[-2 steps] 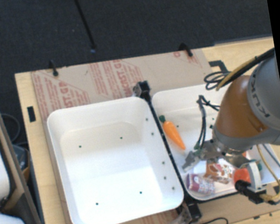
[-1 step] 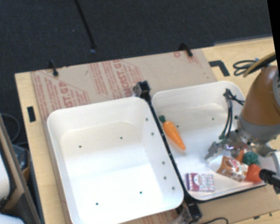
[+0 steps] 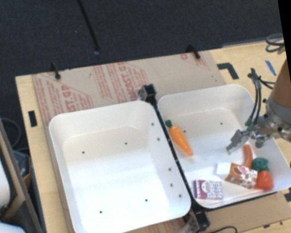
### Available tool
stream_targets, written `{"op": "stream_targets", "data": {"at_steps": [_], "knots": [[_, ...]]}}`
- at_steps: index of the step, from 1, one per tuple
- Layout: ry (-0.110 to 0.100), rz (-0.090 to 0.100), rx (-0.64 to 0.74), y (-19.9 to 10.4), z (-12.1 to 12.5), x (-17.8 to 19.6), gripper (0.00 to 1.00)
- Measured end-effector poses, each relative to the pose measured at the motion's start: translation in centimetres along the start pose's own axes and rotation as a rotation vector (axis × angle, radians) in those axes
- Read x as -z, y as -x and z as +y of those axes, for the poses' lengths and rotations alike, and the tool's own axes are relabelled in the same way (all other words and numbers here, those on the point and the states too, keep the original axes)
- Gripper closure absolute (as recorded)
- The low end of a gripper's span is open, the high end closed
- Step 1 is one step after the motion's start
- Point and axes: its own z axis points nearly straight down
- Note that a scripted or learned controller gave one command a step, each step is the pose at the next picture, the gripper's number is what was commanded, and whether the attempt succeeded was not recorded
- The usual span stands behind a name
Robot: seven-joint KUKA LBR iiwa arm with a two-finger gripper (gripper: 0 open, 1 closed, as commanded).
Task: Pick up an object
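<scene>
The gripper hangs low over the right bin, near its right edge, with its two fingers spread apart and nothing between them. Just below it, against the bin's near right corner, lies a cluster: an orange sausage-shaped toy, a brown packet, a white block, a green item and a red one. A purple-and-white carton sits at the near edge. A toy carrot lies alone by the left wall. The bin's far half offers free floor, as does the left bin.
</scene>
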Motion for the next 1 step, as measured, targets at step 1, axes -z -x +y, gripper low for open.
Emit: {"op": "stream_targets", "data": {"at_steps": [1], "knots": [[-0.007, 0.002, 0.003, -1.35, 4.45, 0.55, 0.0]]}}
